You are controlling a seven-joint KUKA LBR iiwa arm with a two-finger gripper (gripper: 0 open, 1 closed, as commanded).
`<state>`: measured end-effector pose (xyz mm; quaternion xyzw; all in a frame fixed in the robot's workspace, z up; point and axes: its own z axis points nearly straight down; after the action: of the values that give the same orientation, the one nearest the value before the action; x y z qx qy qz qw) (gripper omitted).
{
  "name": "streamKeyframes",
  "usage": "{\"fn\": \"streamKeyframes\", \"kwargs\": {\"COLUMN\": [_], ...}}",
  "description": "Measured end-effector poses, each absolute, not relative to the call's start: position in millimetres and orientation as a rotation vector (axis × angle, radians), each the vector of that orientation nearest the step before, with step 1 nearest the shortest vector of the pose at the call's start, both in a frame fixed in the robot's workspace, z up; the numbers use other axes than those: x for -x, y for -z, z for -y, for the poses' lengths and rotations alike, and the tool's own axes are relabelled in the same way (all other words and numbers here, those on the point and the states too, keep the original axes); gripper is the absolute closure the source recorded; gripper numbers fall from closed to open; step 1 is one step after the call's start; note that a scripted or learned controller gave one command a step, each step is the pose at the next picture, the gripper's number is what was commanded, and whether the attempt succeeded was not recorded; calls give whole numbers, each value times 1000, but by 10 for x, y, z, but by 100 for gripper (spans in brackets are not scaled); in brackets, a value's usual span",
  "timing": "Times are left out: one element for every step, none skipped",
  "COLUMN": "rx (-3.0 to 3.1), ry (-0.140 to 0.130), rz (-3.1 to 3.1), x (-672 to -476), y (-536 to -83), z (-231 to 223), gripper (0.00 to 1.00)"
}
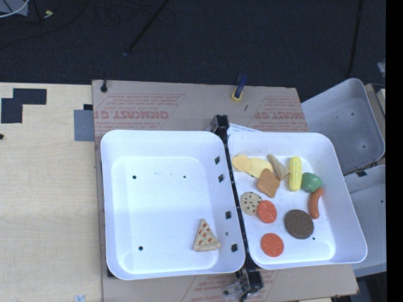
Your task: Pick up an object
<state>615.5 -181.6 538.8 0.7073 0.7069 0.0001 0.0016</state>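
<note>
The tan, wedge-shaped toy pizza slice (205, 236) lies alone in the shallow white bin on the view's left (157, 200), well apart from the toy foods crowded in the neighbouring white bin (343, 231), so it looks the easiest pick.

smooth white plastic bins (164, 145)

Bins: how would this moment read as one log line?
left bin: pizza slice | right bin: mixed toy food | nothing lifted
</note>
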Motion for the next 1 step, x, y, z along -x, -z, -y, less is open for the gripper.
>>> {"fn": "streamKeyframes", "kwargs": {"rx": [-2222], "ry": [2], "rz": [-2222], "x": [-6270], "y": [-5375], "z": [2126], "gripper": [100]}}
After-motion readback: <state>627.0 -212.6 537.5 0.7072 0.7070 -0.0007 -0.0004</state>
